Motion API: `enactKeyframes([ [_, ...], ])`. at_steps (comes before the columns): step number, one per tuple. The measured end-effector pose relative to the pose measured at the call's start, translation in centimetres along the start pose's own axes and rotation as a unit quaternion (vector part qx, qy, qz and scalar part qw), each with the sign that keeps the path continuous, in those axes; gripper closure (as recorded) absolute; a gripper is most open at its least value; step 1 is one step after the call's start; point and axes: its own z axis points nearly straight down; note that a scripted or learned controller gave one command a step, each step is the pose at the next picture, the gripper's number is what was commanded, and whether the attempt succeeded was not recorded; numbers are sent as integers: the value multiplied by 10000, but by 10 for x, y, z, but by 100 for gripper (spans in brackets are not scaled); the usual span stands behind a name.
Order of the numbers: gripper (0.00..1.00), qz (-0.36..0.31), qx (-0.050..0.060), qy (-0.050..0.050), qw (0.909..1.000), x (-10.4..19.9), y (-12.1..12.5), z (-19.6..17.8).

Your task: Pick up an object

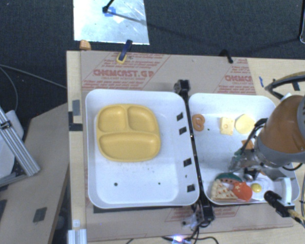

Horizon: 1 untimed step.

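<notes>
In the right bin [213, 151], several small toy foods lie scattered. An orange pretzel-like ring [198, 121] sits near the left wall, with a pale yellow cheese block [226, 126] and a yellow round piece [244, 122] beside it at the back. At the front lie a pizza slice [222, 190], a red tomato-like piece [242, 190], a yellow-orange piece [256, 189] and a dark green item [226, 177]. My gripper [242, 165] hangs low over the bin just above this front group, under the orange-banded wrist [290, 128]. The wrist hides its fingertips.
The left bin [107, 187] holds a yellow divided plate [128, 132]. A black divider [189, 136] runs between the bins. Cardboard [142, 70] lies under both bins, and a shiny sheet [111, 13] lies beyond it on dark floor.
</notes>
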Motion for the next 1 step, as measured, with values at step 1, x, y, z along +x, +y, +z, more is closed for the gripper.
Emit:
enactKeyframes([
  [1,100,-54,-44,0,10000,37,78,-42],
])
